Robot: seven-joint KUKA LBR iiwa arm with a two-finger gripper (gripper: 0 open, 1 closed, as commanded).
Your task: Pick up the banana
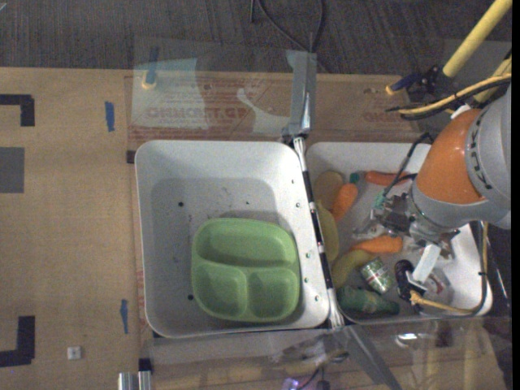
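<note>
The yellow banana [350, 264] lies in the right bin [475, 254], near its front left, just left of a small can [374, 275]. My gripper [392, 215] hangs over the middle of that bin, up and to the right of the banana and apart from it. It is just above an orange carrot [382, 244]. Nothing shows between its fingers. The grey and orange arm covers the bin's right part.
The right bin also holds a second carrot [345, 200], a pale yellow round piece [329, 187], a yellow curved piece [327, 230] along the left wall and a dark green bottle [367, 301] at the front. A green divided plate [245, 270] lies in the left bin [162, 210].
</note>
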